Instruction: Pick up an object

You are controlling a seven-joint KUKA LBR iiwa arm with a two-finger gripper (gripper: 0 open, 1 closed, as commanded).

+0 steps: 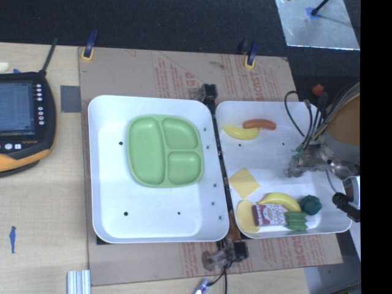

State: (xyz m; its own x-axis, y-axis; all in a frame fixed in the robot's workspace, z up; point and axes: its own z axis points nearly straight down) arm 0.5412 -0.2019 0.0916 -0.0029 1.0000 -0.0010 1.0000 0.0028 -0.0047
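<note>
Here the tool [298, 167] hangs low in the right bin [278, 110]; whether it is apart or together, I cannot tell. Below it lie a banana [279, 199], red packet [269, 215] and cheese slice [244, 182].

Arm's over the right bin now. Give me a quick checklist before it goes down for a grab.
1. Gripper over the right bin: ok.
2. Gripper holding nothing yet: cannot tell, too small and cluttered by cables.
3. Targets within the bin: ok; sausage touching a banana, cheese slice lying apart.
4. Bare floor right under the gripper, nothing to grab there: not ok.
5. Front corner crowded, second banana, red packet and broccoli packed together: not ok for a clean pick.
6. Green plate lying in the left bin: ok.
</note>
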